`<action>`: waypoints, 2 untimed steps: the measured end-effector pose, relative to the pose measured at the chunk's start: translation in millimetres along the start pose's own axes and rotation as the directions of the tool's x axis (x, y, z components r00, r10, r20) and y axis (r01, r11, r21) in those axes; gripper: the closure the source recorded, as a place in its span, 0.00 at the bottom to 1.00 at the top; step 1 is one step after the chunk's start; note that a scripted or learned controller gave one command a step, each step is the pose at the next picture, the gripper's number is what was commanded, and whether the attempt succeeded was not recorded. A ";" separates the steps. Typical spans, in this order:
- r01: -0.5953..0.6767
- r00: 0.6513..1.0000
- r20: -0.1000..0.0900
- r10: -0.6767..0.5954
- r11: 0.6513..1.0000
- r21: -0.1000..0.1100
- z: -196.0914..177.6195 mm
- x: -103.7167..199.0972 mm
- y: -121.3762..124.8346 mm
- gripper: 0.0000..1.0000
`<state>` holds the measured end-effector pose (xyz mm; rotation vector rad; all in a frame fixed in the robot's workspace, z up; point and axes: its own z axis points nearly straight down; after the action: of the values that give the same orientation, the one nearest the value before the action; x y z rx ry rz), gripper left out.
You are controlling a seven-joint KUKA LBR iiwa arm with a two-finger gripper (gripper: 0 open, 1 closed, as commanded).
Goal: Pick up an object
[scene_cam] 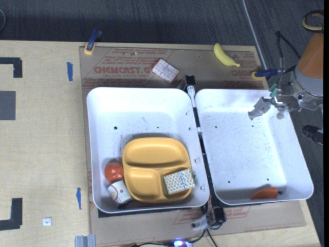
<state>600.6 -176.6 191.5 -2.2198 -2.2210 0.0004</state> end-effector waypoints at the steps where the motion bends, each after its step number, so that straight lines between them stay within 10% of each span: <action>1: 0.006 1.000 -0.008 -0.006 1.000 -0.009 84.6 -36.7 64.4 0.00; 2: 0.005 1.000 0.024 -0.005 1.000 -0.026 68.0 -48.0 66.2 1.00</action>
<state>666.7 -224.5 123.4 -2.2392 -2.2516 -0.0018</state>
